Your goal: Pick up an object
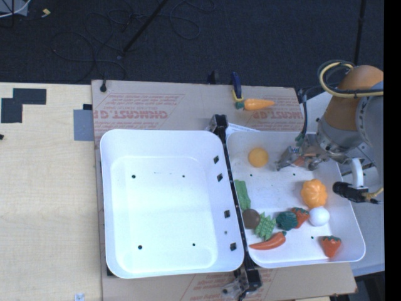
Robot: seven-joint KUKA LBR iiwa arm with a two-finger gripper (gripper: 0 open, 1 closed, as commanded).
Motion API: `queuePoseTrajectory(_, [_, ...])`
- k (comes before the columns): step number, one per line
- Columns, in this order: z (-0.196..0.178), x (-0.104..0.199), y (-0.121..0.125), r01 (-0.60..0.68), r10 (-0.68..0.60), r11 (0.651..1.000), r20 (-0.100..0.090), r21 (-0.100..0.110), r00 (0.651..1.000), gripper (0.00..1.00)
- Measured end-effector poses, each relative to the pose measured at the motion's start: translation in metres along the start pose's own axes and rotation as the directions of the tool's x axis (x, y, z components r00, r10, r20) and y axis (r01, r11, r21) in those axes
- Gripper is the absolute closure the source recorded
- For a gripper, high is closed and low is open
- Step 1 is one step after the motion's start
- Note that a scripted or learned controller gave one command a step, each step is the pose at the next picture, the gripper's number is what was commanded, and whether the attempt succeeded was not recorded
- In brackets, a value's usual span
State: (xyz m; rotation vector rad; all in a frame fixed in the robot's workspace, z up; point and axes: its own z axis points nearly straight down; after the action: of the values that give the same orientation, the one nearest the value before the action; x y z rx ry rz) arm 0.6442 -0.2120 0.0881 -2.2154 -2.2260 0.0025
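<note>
We are seeing a bench (pixel 44 199) carrying a cardboard sheet (pixel 156 108); two white bins (pixel 109 168) and what is probably a toy carrot (pixel 257 105) are lying on it.

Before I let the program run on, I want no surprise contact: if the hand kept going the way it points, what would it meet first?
Probably the yellow ball: the hand points left, low over the right bin. Height is unclear, so it may pass above.

Gripper (pixel 294 158): too small and cluttered for us to read its state. Arm (pixel 351 115): we lose it at the right border. Brown object (pixel 251 217): partly covered by a green leafy piece (pixel 265 226); we cannot identify it. Dark green item (pixel 287 220): overlaps a red piece (pixel 301 215), mostly hidden. Clamp (pixel 241 285) at the bench's lower rim: blurred.
</note>
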Motion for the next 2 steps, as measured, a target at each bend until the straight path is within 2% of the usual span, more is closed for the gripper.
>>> queuePoseTrajectory(2, [0.001,0.000,-0.024,-0.004,0.004,1.000,-0.001,0.002,1.000,0.00])
